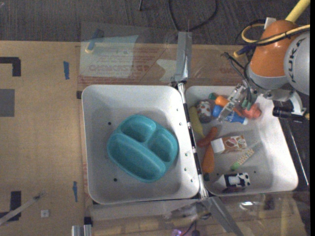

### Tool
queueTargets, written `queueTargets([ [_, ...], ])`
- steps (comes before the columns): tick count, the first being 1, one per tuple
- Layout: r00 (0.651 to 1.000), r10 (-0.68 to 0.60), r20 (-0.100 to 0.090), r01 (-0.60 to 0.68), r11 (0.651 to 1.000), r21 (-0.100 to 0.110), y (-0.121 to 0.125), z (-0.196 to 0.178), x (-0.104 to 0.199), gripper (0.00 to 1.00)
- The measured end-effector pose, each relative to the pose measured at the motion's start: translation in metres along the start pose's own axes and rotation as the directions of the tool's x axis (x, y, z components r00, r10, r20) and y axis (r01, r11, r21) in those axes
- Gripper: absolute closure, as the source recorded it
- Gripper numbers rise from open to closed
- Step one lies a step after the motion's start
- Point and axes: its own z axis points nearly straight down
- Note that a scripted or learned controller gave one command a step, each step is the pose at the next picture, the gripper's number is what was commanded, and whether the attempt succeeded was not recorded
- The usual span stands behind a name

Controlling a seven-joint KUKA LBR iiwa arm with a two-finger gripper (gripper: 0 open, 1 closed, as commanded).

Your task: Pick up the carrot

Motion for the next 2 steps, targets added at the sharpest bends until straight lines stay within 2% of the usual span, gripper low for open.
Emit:
queueTargets([
  [1,0.995,0.103,0.000,-0.103,0.995,-0.004,0.027,-0.102,0.044,1.00],
  [2,0.996,0.095,0.000,-0.095,0.996,-0.005,0.060,-0.118,0.070,1.00],
])
